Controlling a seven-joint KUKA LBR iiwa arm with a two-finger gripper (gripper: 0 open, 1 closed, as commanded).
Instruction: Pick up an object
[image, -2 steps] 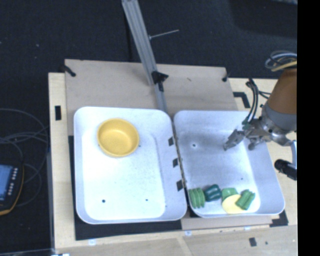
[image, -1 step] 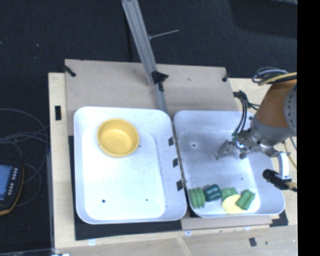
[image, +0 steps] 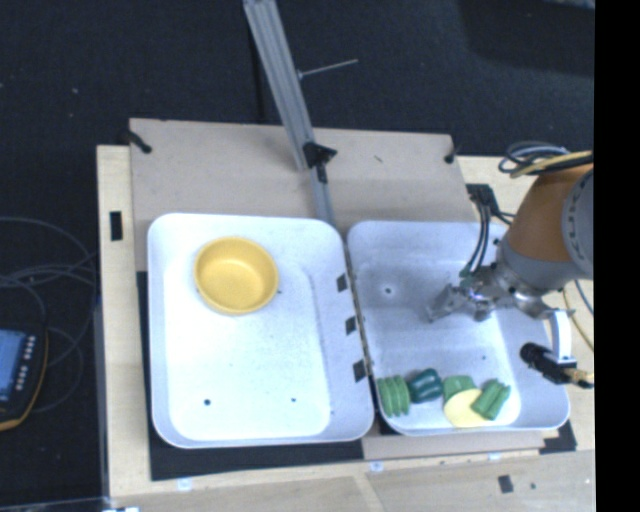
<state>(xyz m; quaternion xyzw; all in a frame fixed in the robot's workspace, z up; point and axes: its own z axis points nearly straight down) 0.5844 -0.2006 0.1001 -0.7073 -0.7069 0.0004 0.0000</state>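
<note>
A miss is the likeliest failure from here. The two-finger gripper (image: 448, 303) is seen over bare floor in the middle of the right shallow white bin (image: 420, 245), while the candidate objects are clustered well below the fingertips, along the bin's near wall. If the jaws were closed at this spot, only air or the bin floor would be caught.

A second risk lies in the cluster itself — the ribbed green plastic piece (image: 394, 394), the dark green rounded piece (image: 427, 384), the pale yellow disc-like piece (image: 462, 409) and the green ribbed piece (image: 492, 399) lie touching or just beside one another and close against the wall, so a descent there could be blocked by the rim, or two pieces could be nudged apart rather than gripped.

The round yellow plastic bowl (image: 237, 275) sits far to the left of the fingertips, in the left white bin (image: 250, 400).

The fingers appear slightly parted, though this cannot be told with certainty; nothing is seen between them.
</note>
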